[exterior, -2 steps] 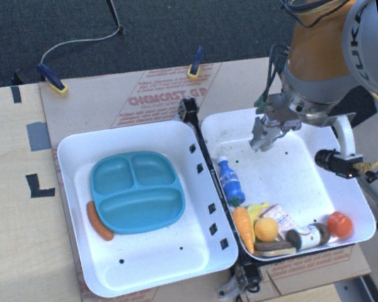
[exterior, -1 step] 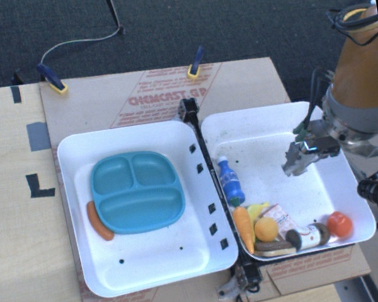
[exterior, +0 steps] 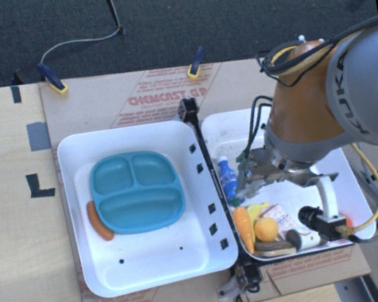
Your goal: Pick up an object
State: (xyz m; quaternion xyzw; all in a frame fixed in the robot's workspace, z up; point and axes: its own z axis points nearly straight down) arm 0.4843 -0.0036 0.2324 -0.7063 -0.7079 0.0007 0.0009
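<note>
two bins; gripper crowds divider by blue bottle.

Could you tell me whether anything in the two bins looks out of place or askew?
Only slightly: the toy hot dog lies half tucked under the blue plate in the left bin, not on it.

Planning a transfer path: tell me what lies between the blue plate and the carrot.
In the camera view, the black divider where the bins meet lies between the blue plate and the carrot.
</note>
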